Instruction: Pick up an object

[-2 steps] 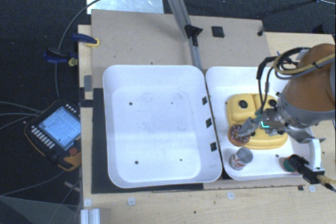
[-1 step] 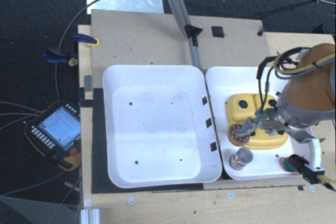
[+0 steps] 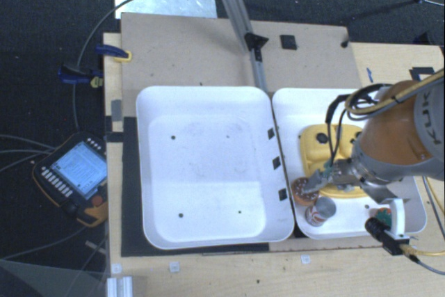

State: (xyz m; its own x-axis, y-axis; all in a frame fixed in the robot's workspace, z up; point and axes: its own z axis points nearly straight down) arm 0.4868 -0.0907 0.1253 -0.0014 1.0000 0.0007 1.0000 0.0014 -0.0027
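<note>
Two white bins (image 3: 208, 108), three objects under one tool (image 3: 321, 181): yellow, brown, grey.

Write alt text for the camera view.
The grey-and-orange arm reaches into the right bin, its gripper low over a yellow object, a small brown round item and a small cup-like object. The left bin sits alongside.

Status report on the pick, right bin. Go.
Hand low in the right bin, nothing seen held. Yellow object, brown round piece and small cup beside it. Arm covers the rest.
</note>
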